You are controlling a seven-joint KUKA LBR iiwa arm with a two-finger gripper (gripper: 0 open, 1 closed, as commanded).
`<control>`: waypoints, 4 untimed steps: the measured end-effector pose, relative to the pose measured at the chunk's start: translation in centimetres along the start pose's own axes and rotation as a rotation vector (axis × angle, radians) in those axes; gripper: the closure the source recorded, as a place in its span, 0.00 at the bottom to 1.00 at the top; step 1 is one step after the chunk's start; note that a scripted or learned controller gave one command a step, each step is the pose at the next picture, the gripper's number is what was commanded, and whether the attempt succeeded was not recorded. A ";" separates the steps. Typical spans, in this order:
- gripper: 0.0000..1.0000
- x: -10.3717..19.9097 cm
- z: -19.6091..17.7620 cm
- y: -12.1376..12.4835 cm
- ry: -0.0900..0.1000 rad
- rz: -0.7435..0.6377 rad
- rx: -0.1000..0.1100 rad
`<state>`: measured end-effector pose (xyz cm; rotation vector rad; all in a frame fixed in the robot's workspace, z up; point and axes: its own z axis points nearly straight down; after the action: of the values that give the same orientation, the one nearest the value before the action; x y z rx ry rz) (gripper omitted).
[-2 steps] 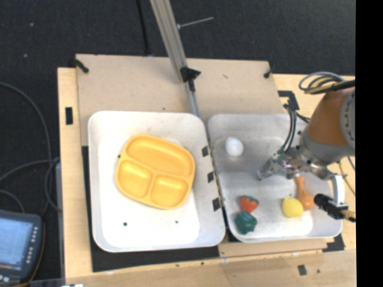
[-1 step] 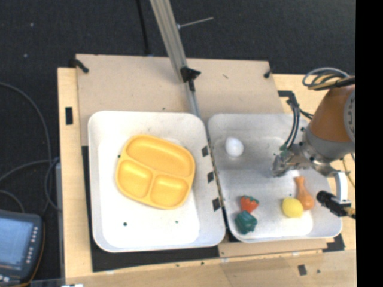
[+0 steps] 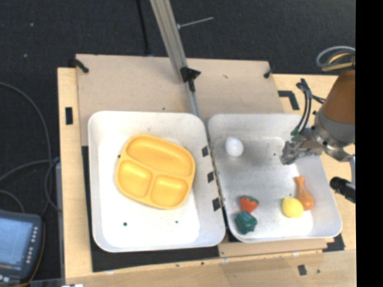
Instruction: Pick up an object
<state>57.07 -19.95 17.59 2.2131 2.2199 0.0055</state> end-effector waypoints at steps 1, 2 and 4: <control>1.00 -0.8 -6.3 0.1 -0.001 0.000 -0.001; 1.00 -0.9 -7.7 0.2 0.001 -0.002 0.004; 1.00 9.1 -8.2 2.0 0.003 -0.004 0.005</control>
<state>58.95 -10.77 25.82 2.2122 2.2283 0.0040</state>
